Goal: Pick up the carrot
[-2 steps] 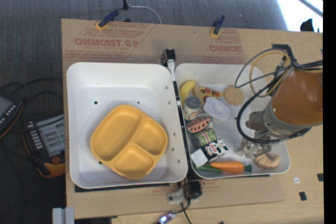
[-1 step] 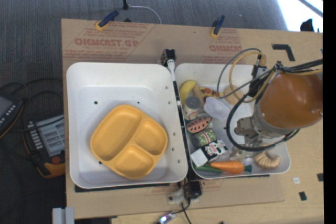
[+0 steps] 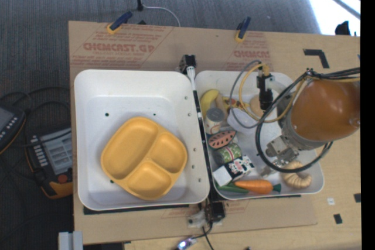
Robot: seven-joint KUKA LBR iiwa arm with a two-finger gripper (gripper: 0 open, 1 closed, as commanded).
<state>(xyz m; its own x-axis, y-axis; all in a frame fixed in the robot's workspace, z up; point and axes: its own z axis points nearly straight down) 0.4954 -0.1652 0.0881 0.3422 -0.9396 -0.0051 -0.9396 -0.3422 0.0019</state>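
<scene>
The carrot (image 3: 255, 186), orange with a green top pointing left, lies along the front wall of the right bin (image 3: 313, 184). My gripper (image 3: 280, 154) hangs over the right half of that bin, under the arm's orange band (image 3: 325, 107). It sits up and to the right of the carrot, and nothing is visibly held in it. The wrist and cables hide the bin floor beneath them.
The right bin is crowded: a banana (image 3: 208, 99), a watermelon slice (image 3: 221, 139), a green can (image 3: 229, 153), a black-and-white carton (image 3: 233, 170) touching the carrot's top, and a beige ring (image 3: 296, 180) right of it. A yellow divided plate (image 3: 144, 157) lies in the left bin (image 3: 94, 91).
</scene>
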